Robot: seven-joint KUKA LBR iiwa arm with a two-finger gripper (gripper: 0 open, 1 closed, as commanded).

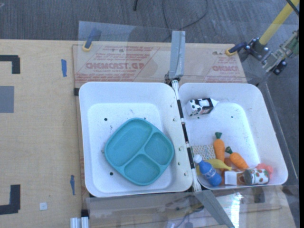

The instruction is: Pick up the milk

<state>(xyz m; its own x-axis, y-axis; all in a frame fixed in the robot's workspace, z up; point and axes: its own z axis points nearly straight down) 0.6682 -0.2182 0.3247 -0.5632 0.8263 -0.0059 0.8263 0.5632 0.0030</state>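
The milk [201, 106], a small carton in cow-patch black and white, lay tipped over in the far left corner of the right bin [266, 127], just beside the divider and well apart from the other things, as I watched from the remote desk. I judged it light and stiff-sided but likely to dent or skid under a hard squeeze. Its flat long faces looked the best place to grip, across the narrow width, with room needed between it and the bin wall. How the jaws stood I could not tell.

One milk was on the bench. The near end of the same bin held two carrots [219, 147], one blue bottle [208, 171], one banana [217, 164], one white block [231, 178] and one can [254, 175], crowded together, plus a small pink item too blurred to name. The left bin [95, 127] carried one teal plate [138, 150] with three compartments.
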